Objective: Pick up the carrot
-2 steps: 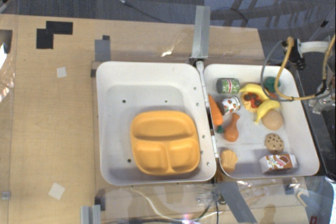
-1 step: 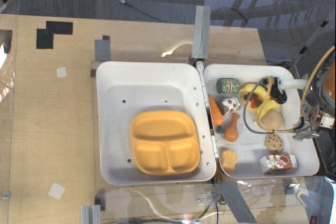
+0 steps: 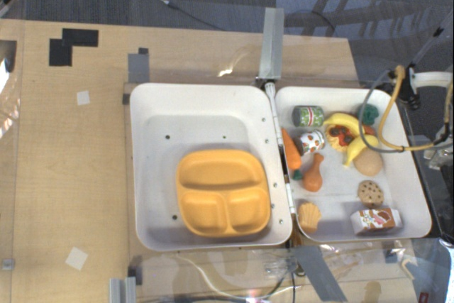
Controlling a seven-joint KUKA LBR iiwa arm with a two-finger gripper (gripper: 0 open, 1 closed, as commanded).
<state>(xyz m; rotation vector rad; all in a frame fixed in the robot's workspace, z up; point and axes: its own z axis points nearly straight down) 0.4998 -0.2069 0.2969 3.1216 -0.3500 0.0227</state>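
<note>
**Carrot waiting at the divider, pincer state unreadable**

The left bin (image 3: 142, 174) is taking up the most room, carrying a yellow divided plate (image 3: 223, 191) near its front. The right bin (image 3: 415, 202) is sitting just beside it, crowded with toy food. At the far right edge, cabling and a white part of the arm (image 3: 430, 79) are reaching in over the bin's rim; whether the pincer is apart or together, or touching anything, cannot be told from here.

Inside the right bin, a banana (image 3: 352, 142) is lying across the upper middle, a brown carton (image 3: 374, 220) is resting at the front, a drumstick (image 3: 313, 174) is sitting in the centre, and a green can (image 3: 308, 116) is standing near the back. The carrot (image 3: 291, 150) is lying lengthwise along the left wall, hard against the divider between the bins, with the drumstick just beside it.

The likely trouble is that wall: a finger coming down on the carrot's left side is probably going to strike the rim, or find no gap. On the other side, the drumstick and a small white jar (image 3: 312, 142) are crowding it, so a closing grip could be catching one of them instead, or nudging the slim carrot away.
</note>
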